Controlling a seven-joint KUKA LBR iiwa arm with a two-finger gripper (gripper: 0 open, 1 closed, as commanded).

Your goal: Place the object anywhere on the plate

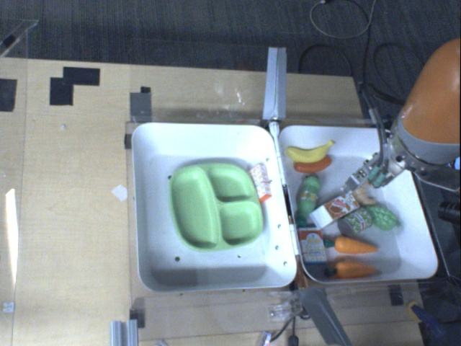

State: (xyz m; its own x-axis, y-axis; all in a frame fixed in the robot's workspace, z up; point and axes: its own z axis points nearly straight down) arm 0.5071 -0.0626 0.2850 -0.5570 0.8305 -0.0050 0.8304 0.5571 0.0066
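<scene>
- Right now I see the jaws [371,173] low in the right bin [425,215]; I cannot tell whether they grip.
- Left of them, the green plate [215,206] sits in the other bin [155,193].
- Just below them lies a small carton [337,211].

pale green plate [198,218], yellow banana [310,151], seemingly orange carrots [354,246]

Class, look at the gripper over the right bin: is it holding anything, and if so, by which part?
It cannot be told. The gripper sits low in the right bin, just above a small carton and a green leafy toy, but no item shows between its fingers.
</scene>
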